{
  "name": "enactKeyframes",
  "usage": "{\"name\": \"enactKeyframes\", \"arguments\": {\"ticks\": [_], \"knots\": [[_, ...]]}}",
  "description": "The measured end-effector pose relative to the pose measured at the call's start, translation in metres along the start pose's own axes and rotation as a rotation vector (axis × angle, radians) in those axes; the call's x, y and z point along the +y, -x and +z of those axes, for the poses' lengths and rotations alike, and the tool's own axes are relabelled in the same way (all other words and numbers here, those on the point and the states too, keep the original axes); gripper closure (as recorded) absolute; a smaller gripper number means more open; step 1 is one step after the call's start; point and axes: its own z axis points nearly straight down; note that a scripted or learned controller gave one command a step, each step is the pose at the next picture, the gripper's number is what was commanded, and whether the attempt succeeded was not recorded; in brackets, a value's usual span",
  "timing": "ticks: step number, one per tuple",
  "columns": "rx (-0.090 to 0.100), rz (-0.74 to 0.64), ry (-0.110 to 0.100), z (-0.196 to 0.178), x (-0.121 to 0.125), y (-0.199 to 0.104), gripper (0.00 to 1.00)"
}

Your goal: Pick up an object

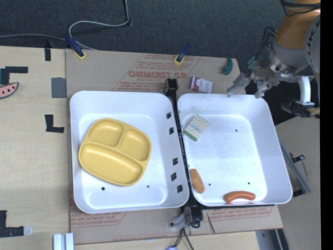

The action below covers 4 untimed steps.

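The right bin (270,134) holds three small items: a pale green and white sponge-like block (196,127) near its back left, an orange-brown piece (196,181) at the front left, and a red-orange sausage (240,196) at the front edge. A yellow divided tray (114,151) lies in the left bin (83,108). My gripper (248,86) hangs over the back right rim of the right bin, above the bench. Its fingers are spread apart with nothing between them. It is far from all three items.
A small dark red packet (201,84) lies on the cardboard behind the bins. A green clip (227,66) and two yellow-blue clamps (182,54) sit at the cardboard's back edge. Black brackets run between the two bins.
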Motion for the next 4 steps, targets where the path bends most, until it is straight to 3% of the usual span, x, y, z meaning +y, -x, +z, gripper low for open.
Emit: {"name": "enactKeyframes", "arguments": {"ticks": [1,2,3,4], "knots": [[-0.001,0.0,0.004,0.141,0.001,-0.051,0.0],[0.001,-0.002,0.006,0.129,0.003,-0.052,1.0],[0.002,-0.001,0.0,0.051,-0.035,-0.157,1.0],[0.002,-0.001,-0.001,0.052,-0.009,-0.232,1.0]]}}
